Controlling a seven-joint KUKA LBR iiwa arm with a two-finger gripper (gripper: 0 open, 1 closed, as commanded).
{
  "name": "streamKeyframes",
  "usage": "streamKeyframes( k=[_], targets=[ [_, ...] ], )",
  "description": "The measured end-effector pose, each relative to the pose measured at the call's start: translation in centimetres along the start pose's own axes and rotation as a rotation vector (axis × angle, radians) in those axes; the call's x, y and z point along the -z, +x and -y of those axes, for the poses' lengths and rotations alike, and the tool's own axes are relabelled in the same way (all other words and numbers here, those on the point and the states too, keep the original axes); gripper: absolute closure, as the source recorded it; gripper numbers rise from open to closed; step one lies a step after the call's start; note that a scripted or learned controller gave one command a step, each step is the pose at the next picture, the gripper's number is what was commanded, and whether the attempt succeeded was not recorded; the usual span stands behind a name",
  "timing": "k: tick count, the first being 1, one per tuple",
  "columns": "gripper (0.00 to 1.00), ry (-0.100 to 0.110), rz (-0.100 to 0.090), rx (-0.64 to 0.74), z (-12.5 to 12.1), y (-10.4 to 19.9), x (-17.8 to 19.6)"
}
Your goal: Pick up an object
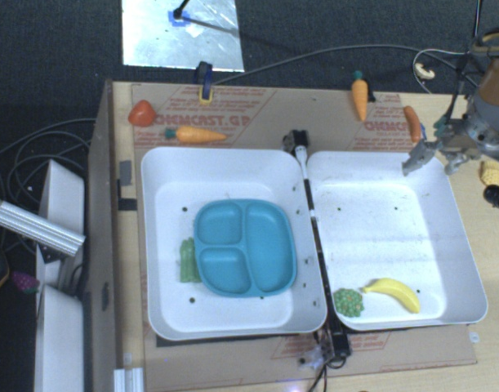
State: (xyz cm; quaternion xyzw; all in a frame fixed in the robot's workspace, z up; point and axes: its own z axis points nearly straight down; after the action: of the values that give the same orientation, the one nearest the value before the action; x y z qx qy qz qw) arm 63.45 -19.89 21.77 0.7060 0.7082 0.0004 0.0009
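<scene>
I see the gripper (435,158) at the far right corner of the right bin (445,219), just over its back rim. Its two fingers (414,161) are spread apart, and nothing is between them. The arm comes in from the right side.

In the right bin, a yellow banana (394,293) lies near the front edge. A green bumpy ball (348,302) sits just beside it, in the front left corner of that bin. Both are well apart from the gripper.

In the left bin (163,219), a blue plate (244,247) with three sections sits in the middle. A green thing (188,261) lies along the plate's left side, touching it or very close; I can't tell what it is.

Behind the bins, on the brown board (257,113), I see some toy food. A red tomato (141,113) is near the back left corner. An orange carrot (197,135) lies next to it. Another carrot (360,97) sits behind the right bin, and an orange and red thing (412,123) lies near the gripper. A clip (205,79) sits on the board's back edge.
</scene>
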Motion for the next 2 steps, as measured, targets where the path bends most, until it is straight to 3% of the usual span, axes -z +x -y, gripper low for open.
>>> streamKeyframes(
  k=[1, 2],
  targets=[
    [0.0, 0.001, 0.0, -0.001, 6.2, -0.8, -4.1],
    [0.0, 0.0, 0.001, -0.002, 13.8, -0.8, -2.1]
  ],
)
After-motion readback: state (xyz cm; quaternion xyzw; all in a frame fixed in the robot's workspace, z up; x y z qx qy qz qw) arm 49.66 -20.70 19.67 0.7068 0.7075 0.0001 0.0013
